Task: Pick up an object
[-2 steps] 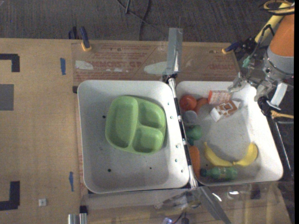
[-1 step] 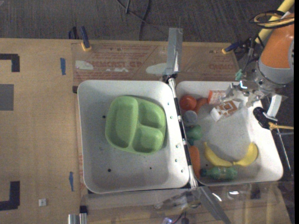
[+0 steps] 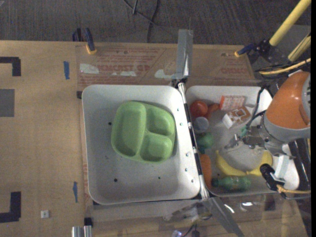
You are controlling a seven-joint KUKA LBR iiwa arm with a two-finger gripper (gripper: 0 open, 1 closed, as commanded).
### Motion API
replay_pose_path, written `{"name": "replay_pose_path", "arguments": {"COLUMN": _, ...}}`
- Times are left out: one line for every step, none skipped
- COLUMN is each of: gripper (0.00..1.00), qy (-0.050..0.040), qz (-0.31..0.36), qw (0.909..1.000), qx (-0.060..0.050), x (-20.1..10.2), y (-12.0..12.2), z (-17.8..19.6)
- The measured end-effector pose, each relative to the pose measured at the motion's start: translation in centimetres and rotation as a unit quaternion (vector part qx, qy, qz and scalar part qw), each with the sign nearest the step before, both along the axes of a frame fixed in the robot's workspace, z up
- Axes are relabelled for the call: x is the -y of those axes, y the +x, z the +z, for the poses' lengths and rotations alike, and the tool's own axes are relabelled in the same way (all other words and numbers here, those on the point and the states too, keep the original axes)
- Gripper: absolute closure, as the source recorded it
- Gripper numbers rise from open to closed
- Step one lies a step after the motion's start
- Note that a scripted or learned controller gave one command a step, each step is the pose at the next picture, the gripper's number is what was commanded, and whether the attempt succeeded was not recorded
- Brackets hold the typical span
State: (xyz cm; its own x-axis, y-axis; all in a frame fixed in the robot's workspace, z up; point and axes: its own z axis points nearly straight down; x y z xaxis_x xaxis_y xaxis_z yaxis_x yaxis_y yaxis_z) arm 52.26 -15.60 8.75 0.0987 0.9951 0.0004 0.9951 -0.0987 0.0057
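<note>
The right bin [image 3: 197, 94] holds several small items: a red tomato [image 3: 199, 107], a grey cap-like piece [image 3: 201, 124], a green round item [image 3: 205, 141], an orange carrot [image 3: 206, 168], a yellow banana [image 3: 232, 169], a green bottle [image 3: 232, 183] and a white and orange carton [image 3: 233, 103]. My arm, with its orange band [image 3: 291, 105], hangs over the right side of this bin. The gripper [image 3: 244, 149] points down into the bin just above the banana, its body hiding the fingers.
The left bin [image 3: 98, 181] carries a green sectioned plate [image 3: 144, 131]. A metal divider [image 3: 183, 53] runs between the two bins. Yellow cables and tubing [image 3: 291, 19] lie at the top right. The wooden bench [image 3: 39, 132] spreads out to the left.
</note>
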Motion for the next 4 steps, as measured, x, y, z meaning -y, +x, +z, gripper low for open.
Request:
{"name": "replay_pose_path", "arguments": {"gripper": 0.00, "qy": 0.0007, "qz": -0.085, "qw": 0.9964, "qx": -0.005, "x": 1.8, "y": -2.7, "z": 2.3}}
{"name": "replay_pose_path", "arguments": {"gripper": 0.00, "qy": 0.0006, "qz": -0.085, "qw": 0.9964, "qx": -0.005, "x": 1.8, "y": -2.7, "z": 2.3}}
{"name": "replay_pose_path", "arguments": {"gripper": 0.00, "qy": 0.0000, "qz": -0.152, "qw": 0.9883, "qx": -0.005, "x": 0.1, "y": 7.8, "z": 8.7}}
{"name": "replay_pose_path", "arguments": {"gripper": 0.00, "qy": 0.0001, "qz": -0.115, "qw": 0.9934, "qx": -0.004, "x": 0.5, "y": 8.6, "z": 1.5}}
